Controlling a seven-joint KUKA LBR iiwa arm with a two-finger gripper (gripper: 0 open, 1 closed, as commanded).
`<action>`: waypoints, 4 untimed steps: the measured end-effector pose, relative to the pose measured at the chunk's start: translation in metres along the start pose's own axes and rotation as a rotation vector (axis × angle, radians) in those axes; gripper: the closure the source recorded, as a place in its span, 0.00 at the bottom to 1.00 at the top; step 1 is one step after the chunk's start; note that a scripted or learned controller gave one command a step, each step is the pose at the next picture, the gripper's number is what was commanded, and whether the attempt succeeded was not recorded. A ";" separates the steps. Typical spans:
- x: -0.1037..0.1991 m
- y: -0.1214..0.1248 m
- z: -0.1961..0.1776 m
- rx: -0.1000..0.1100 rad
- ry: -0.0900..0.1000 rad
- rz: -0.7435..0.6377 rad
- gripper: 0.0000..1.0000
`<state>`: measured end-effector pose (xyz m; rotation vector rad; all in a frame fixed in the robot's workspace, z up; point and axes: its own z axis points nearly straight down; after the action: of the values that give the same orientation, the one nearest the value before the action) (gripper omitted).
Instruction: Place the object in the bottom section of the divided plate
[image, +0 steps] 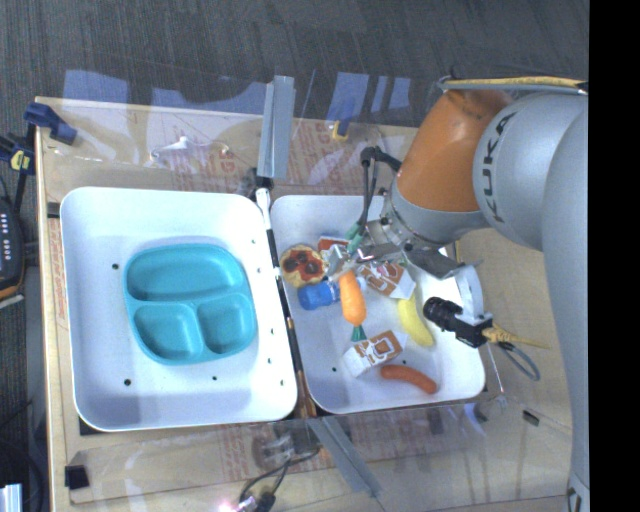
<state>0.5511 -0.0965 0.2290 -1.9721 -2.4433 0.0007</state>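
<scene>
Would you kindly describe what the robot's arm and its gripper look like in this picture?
The arm is bulky and rounded, with a light grey shell, a broad orange band above the wrist and dark KUKA lettering on the grey part. Thin dark cables run down to the small metallic gripper.
</scene>
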 end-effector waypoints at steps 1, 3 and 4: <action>0.091 0.029 -0.034 0.000 0.000 -0.131 1.00; 0.125 0.127 0.038 0.000 -0.001 -0.244 1.00; 0.173 0.129 0.093 0.003 0.000 -0.389 1.00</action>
<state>0.6410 0.1000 0.1359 -1.4617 -2.7773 0.0036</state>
